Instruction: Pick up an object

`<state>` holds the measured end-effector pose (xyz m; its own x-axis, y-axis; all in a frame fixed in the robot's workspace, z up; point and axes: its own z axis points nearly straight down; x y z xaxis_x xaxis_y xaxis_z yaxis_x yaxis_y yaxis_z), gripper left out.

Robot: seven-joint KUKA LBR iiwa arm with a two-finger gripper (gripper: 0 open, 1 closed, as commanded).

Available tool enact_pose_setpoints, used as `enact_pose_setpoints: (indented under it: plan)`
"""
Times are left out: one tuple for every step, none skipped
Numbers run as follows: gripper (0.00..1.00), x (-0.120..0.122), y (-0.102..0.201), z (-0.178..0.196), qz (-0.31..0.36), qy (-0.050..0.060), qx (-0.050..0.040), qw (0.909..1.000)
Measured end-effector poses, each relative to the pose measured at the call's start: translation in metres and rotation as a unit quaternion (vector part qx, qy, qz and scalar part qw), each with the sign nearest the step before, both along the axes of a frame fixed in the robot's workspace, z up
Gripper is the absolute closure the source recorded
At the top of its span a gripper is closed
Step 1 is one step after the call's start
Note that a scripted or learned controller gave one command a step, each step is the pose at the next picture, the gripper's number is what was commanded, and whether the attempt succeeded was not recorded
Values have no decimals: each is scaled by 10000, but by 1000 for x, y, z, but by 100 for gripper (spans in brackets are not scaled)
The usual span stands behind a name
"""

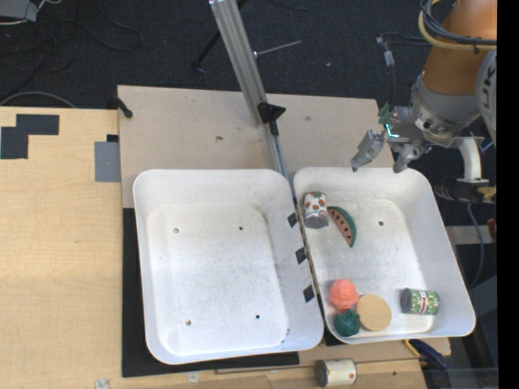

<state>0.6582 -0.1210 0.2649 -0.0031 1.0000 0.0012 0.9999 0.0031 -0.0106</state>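
Note:
My gripper (383, 156) hangs above the far rim of the right bin (451, 241), its two fingers spread open with nothing between them. In that bin, a small can (315, 210) lies near the left wall beside a watermelon slice (345, 224). At the bin's near end sit an orange-pink lump (343, 293), a dark green piece (347, 322), a tan round disc (375, 312) and a green can (419, 301) on its side. All of them lie well below and apart from the gripper.
The left bin (154, 217) lies beside the right one, with black clips (301, 255) along the shared wall. A slanted aluminium rail (243, 63) rises behind the bins. A small cylinder (335, 372) rests on the bench front.

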Motion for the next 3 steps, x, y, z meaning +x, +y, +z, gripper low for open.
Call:
enact_pose_setpoints:
  plan:
    - [0, 1, 0, 2, 10, -15, -5, 10000]
    - [0, 9, 2, -61, 17, 12, 1, 10000]
    - [0, 11, 8, -109, 21, 8, 2, 10000]
